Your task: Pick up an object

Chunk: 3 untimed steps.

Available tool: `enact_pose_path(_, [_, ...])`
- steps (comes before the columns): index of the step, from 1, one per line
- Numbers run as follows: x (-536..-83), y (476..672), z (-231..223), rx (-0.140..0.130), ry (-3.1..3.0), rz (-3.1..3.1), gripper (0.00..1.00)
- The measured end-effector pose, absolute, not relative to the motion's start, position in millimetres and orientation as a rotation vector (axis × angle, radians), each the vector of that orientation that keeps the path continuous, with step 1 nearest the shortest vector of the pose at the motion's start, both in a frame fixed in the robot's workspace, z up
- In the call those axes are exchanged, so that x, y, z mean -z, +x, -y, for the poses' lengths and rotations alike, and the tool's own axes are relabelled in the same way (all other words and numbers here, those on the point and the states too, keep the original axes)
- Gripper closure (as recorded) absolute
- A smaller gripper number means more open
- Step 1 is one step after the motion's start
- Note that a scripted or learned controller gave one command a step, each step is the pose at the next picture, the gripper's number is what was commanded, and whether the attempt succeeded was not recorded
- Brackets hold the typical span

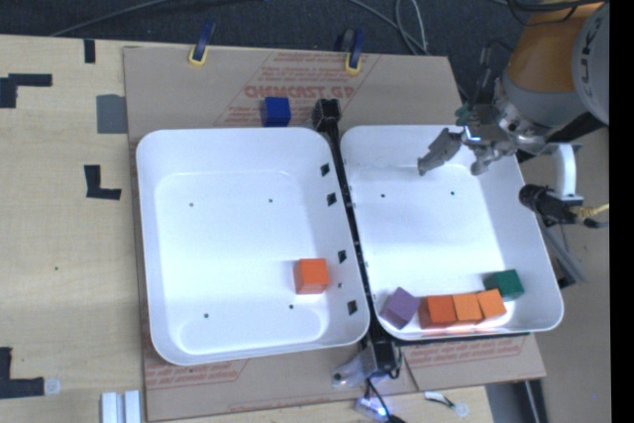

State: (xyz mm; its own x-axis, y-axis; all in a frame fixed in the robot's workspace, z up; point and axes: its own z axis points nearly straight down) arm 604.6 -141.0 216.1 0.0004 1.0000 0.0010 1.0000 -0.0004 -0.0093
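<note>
Blocks (464,309) well apart from jaws

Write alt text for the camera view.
The arm's open pincer hovers over the right bin, holding nothing. Purple, orange and green blocks line that bin's near edge; one orange block sits in the left bin.

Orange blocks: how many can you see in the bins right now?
3. One orange block sits alone in the left bin, near its lower right. Two more, and, lie side by side in the row along the right bin's near edge. None looks hidden.
</note>
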Motion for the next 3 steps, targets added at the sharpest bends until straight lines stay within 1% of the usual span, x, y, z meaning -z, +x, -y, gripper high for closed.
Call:
enact_pose_path(1, [-221.1, 606.4, 140.7, 0.0, -2.221, 2.222, 0.0])
enact_pose_path(2, [-167.9, 598.2, 132.9, -0.005, -2.218, 2.219, 0.0])
enact_pose_path(3, [-111.9, 587.9, 135.5, -0.005, -2.218, 2.219, 0.0])
